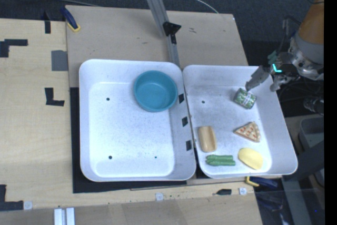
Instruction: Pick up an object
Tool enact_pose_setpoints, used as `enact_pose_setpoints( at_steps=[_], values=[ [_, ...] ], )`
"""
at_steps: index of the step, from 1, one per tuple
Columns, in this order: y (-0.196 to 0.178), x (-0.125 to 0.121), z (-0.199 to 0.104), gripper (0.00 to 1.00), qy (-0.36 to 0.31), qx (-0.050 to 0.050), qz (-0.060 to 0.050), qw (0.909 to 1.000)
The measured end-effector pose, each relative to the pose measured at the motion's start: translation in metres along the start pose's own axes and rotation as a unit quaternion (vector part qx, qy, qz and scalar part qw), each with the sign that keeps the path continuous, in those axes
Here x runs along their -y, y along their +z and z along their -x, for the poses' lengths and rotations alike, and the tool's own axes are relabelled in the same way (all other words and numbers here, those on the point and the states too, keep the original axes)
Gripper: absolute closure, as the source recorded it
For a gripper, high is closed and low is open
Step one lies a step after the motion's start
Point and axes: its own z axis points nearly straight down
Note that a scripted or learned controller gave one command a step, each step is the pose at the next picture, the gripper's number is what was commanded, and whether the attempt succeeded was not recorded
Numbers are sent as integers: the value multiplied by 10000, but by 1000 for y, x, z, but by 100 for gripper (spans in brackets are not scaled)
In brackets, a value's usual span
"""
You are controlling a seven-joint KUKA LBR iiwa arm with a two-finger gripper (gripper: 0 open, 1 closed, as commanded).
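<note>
Robot pincer (256,80), grip state unclear, hovers just above a small green-patterned block (245,98) in the right bin (221,74).

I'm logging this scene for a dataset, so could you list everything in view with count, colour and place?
bins: two, white, side by side on the bench
bowl: one, blue, upper part of the left bin
can: one, green and silver, lying in the upper right bin
bread roll: one, tan, lower left of the right bin
pizza slice: one, orange, right bin, below the can
bean pod: one, green, near edge of the right bin
lemon: one, yellow, right of the bean pod
arm: one, grey with orange band, right side
pincer: one, grey, just above the can
</note>
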Motion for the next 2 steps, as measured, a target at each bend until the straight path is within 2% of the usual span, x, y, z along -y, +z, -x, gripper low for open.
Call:
enact_pose_setpoints(
  at_steps=[1, 2],
  values=[
    [0, 0, 0, 0, -1, 1, 5, 10000],
    [43, 1, 0, 0, 1, 2, -17, 10000]
  ],
)
